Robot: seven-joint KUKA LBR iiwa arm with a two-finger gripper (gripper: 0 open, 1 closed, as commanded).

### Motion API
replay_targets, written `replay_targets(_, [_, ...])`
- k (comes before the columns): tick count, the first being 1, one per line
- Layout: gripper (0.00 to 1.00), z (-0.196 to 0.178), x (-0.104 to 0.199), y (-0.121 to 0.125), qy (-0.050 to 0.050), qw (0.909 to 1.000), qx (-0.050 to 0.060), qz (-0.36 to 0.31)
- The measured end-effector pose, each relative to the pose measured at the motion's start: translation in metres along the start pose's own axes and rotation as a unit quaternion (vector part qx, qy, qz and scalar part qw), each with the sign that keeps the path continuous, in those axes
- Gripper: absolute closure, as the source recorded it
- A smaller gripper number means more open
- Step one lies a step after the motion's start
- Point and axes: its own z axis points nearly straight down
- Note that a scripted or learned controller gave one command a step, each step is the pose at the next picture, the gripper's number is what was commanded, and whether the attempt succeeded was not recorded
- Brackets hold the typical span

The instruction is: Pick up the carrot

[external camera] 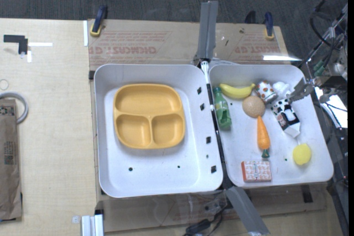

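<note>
From the fixed overhead camera, two shallow white bins are sitting side by side on a wooden surface [44, 119], with the carrot [263, 135] lying near the middle of the right bin [316, 171], its orange body running lengthwise toward the camera and its green end pointing at a small patterned box [256, 171] just below it. A round tan ball-like object [253, 106] is resting just above the carrot's upper tip, close enough that the two may be touching. A banana [237, 90] is lying across the top of the same bin, a green bottle [222, 110] is leaning along the bin's left wall, and a yellow lemon [302, 155] is sitting toward the lower right corner. A black-and-white carton [286, 116] and a small spotted toy [266, 90] are lying near the upper right.

The left bin [108, 174] is holding a yellow divided plate [149, 115] with three compartments. The gripper [307, 85] is hanging over the right bin's upper right corner, well apart from the carrot; whether it is open or closed cannot be told at this size. Cardboard [138, 41] is clamped flat behind both bins.
</note>
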Motion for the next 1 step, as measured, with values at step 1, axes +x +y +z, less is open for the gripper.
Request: replay_targets(1, [0.0,0.1206,-0.0085,-0.0394,0.0,0.9987,0.0,-0.051])
